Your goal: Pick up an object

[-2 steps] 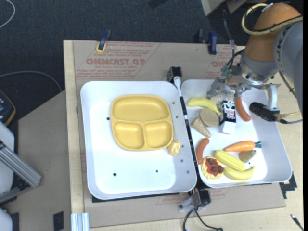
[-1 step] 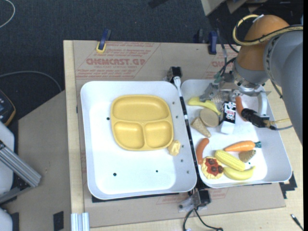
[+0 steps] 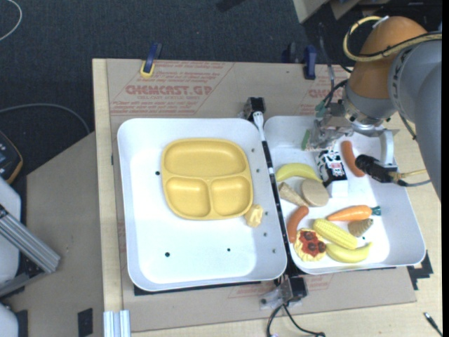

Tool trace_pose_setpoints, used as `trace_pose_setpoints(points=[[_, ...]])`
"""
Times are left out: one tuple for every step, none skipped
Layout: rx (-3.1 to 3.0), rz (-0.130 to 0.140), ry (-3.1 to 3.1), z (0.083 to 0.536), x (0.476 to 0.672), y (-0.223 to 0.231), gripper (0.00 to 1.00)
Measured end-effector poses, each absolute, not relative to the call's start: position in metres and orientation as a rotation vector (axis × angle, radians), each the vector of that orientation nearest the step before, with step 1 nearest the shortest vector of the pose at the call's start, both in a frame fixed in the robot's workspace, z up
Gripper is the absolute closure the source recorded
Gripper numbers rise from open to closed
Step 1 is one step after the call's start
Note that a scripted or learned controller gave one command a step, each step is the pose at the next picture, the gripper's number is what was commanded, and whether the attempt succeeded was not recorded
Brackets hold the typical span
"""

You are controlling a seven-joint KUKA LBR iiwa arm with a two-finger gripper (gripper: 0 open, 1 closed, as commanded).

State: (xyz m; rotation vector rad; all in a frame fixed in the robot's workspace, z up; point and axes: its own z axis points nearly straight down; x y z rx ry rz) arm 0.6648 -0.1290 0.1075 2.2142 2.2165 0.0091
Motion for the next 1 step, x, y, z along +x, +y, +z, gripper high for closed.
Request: trace_pose_setpoints(points=[[2.217,0.005,2.216,0.1603,0.6606,-0.1372,1.00]])
